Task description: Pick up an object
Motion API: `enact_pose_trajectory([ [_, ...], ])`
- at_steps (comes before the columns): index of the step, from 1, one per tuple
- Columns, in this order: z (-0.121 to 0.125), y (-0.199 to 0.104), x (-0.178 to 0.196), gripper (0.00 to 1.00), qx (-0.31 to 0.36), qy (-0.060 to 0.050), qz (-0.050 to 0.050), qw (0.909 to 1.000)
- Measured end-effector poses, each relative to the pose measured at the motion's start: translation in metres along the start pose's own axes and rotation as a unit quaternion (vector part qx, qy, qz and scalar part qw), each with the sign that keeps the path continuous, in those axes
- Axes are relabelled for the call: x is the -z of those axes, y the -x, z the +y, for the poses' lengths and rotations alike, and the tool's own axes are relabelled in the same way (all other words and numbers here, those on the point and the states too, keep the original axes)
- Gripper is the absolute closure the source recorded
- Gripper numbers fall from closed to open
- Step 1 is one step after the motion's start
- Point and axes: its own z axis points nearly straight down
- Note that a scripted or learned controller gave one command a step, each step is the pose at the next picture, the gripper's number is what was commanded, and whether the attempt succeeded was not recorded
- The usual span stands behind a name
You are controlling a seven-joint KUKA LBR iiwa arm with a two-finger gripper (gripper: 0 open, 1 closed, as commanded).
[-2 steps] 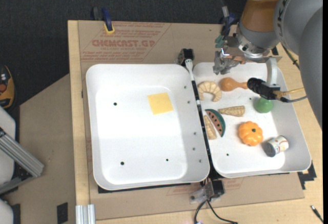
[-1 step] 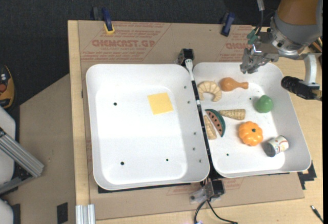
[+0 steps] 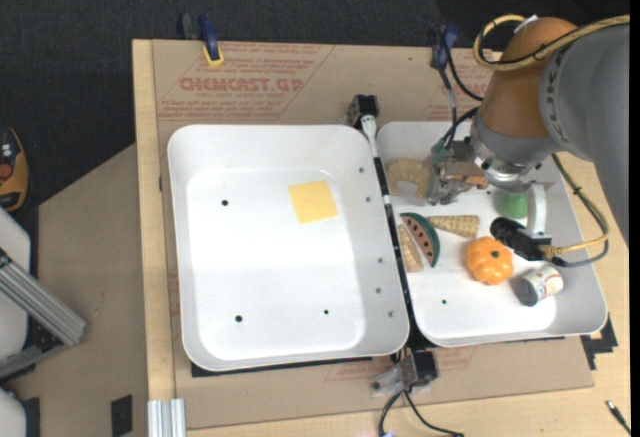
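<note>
My gripper (image 3: 444, 187) hangs low over the back left part of the right bin (image 3: 480, 320), reaching in from the right. A tan bread-like piece (image 3: 404, 174) lies just to its left, close to the fingers. In front of the gripper lie a waffle cone (image 3: 455, 224) and a watermelon slice (image 3: 423, 238). An orange pumpkin (image 3: 489, 260) sits further right, with a small white and red can (image 3: 537, 285) beside it. A green object (image 3: 510, 200) peeks out from under the wrist, partly hidden. Nothing shows between the fingers.
The left bin (image 3: 200, 255) holds one yellow square slice (image 3: 313, 201) near its back middle. A divider rim (image 3: 390, 235) separates the two bins. Blue clamps (image 3: 209, 35) grip the board's back edge.
</note>
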Motion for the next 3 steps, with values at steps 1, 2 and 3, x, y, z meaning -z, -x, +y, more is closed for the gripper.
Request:
enact_pose_trajectory([
  [1, 0.022, 0.027, 0.198, 1.00, 0.001, 0.017, -0.004, 0.9999],
  [2, -0.043, 0.016, 0.115, 1.00, 0.000, 0.000, 0.000, 1.0000],
  [3, -0.036, 0.071, 0.104, 1.00, -0.002, 0.006, -0.002, 1.0000],
])
